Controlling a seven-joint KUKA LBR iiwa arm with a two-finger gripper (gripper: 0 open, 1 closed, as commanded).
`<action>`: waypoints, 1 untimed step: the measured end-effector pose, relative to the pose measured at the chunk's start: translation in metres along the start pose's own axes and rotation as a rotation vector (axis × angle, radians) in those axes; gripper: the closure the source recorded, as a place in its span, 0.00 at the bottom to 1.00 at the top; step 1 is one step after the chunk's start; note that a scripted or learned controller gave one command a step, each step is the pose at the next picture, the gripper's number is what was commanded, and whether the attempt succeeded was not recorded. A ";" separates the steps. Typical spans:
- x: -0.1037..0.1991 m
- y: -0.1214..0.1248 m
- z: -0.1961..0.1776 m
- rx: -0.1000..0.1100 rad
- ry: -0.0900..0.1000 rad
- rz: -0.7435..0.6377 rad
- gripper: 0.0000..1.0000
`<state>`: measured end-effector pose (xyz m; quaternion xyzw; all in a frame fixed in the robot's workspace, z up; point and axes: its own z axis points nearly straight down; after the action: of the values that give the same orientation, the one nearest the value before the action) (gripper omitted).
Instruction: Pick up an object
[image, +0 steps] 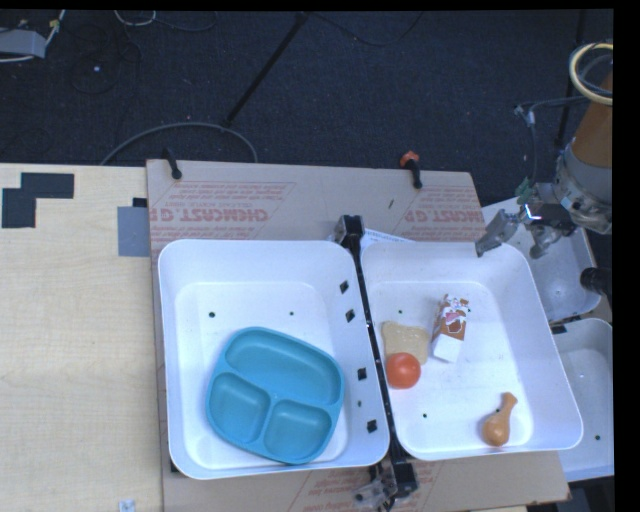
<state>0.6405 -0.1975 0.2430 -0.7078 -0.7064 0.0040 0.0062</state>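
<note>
The pear (498, 421) lies nearest in the right bin (540, 340), with one tomato (403, 370), one tan slab (405, 340) and one carton (452, 327) beyond it; one blue tray (275, 393) fills the left bin (180, 300). The gripper (520, 232) hangs over the right bin's far corner, fingers spread and holding nothing. It would do best to drop onto the pear, which lies apart from the rest.

arm: reaching in at upper right | hand (520, 232): fingers spread apart, holding nothing
</note>
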 end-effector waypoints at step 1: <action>0.000 0.002 -0.009 -0.014 -0.003 -0.002 0.00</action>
<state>0.6429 -0.1974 0.2516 -0.7070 -0.7072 0.0002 0.0001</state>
